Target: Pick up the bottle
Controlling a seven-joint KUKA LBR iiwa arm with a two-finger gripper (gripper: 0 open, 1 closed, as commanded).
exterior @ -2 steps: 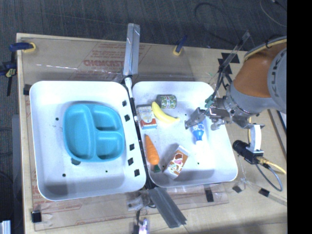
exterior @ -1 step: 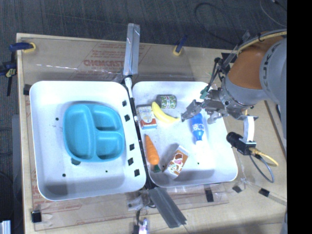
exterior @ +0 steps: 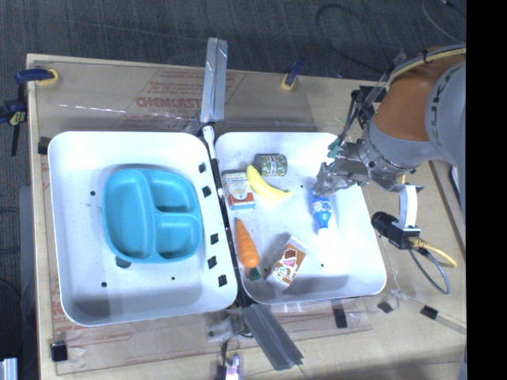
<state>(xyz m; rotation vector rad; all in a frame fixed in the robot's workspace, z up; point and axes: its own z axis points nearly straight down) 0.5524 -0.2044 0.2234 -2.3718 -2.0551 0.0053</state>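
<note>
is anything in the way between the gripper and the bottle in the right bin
Nothing visible blocks it. The gripper hangs right over the top end of the bottle, which lies in the right bin. The banana lies apart on the bottle's left, and the small carton sits below it.

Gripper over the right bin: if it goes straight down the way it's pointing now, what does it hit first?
Most likely the bottle, lying just below the gripper in the right bin. Depth is unclear from this slanted view.

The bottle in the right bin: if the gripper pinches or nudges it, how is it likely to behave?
The bottle lies on its side on the smooth bin floor, so a nudge would probably roll or slide it. It looks small and plastic, likely light. Its rounded body may slip from the gripper.
</note>
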